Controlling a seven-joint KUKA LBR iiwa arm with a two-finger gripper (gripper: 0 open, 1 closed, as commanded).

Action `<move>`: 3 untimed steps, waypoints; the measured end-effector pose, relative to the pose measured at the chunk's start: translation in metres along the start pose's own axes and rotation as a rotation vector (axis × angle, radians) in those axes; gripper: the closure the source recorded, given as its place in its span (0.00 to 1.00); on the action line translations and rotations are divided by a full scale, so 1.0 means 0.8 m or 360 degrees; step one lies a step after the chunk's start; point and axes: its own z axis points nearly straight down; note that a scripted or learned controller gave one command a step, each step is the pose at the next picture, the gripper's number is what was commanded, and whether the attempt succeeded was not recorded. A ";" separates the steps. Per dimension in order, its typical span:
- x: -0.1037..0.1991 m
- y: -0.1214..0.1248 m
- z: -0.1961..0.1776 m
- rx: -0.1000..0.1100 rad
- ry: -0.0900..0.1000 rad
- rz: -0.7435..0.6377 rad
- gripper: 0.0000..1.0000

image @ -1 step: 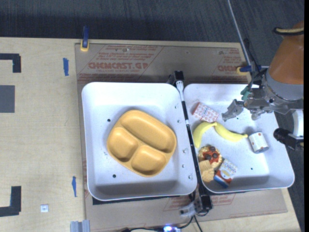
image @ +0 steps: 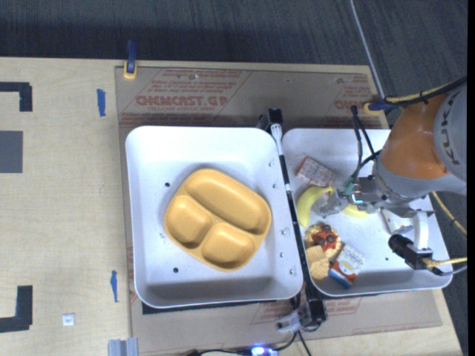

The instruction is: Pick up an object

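Nearest, small packets (image: 343,265) crowd the right bin (image: 415,280) at its 7 o'clock corner. Beyond, the banana (image: 315,200) lies with its long axis running 8 to 2 o'clock, the claw (image: 350,196) touching its far end, grip hidden. The left bin (image: 148,154) carries a yellow tray (image: 216,218).

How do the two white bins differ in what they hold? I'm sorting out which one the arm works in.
The left bin holds one large yellow divided tray; the right bin holds several small items, a banana among them. The arm hangs over the right bin, not the left. Both are shallow and white.
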 end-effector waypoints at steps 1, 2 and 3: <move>0.011 -0.081 0.016 0.0016 0.0007 -0.0001 0.00; 0.031 -0.079 0.016 0.0012 0.0005 -0.0001 0.00; 0.031 -0.077 0.002 0.0002 0.0003 0.0000 1.00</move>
